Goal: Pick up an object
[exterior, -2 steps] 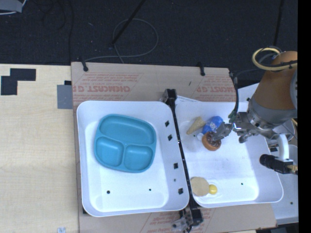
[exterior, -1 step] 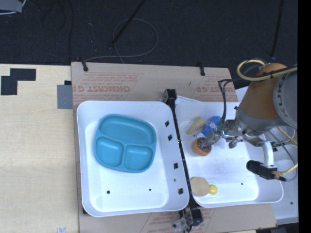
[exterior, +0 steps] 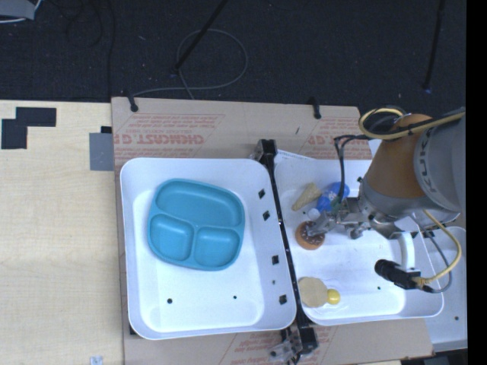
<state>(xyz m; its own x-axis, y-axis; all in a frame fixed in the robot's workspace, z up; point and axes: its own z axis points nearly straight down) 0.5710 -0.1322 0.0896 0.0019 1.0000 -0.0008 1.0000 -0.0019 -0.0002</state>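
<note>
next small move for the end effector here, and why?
Probably a short descent. The end effector sits low in the right bin, right beside the brown round object, with the blue object and tan piece just behind. Nothing visibly held.

My arm (exterior: pixel 445 166) is a fat grey cylinder, smooth and rounded. Orange-brown band (exterior: pixel 396 162) wraps it above the wrist, tapered like a cone toward the tool end. Yellow cable loop (exterior: pixel 380 120) sits on top of the band; black cables (exterior: pixel 340 152) run down its side. Wrist (exterior: pixel 380 204) below the band is grey metal, cluttered with small fittings. My gripper (exterior: pixel 329 220) is metallic grey, detail blurred. More yellow and pale cabling (exterior: pixel 449 253) hangs off the lower side, beside a white curved bracket (exterior: pixel 405 249) and a black plug-shaped part (exterior: pixel 396 272).
</note>
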